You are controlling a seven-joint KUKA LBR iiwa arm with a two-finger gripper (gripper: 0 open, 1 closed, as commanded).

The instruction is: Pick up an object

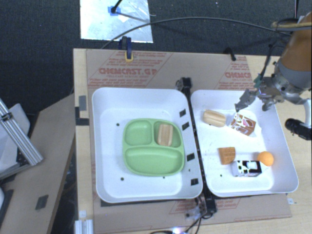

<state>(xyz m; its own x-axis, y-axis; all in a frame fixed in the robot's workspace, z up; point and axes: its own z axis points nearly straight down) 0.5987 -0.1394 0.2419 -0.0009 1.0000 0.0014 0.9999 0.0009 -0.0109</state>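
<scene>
Even, bright overhead light; soft focus, faint shadows.

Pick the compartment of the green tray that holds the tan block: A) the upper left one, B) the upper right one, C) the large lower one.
B: the tan block lies in the upper right compartment of the green tray, the other two bare.
</scene>
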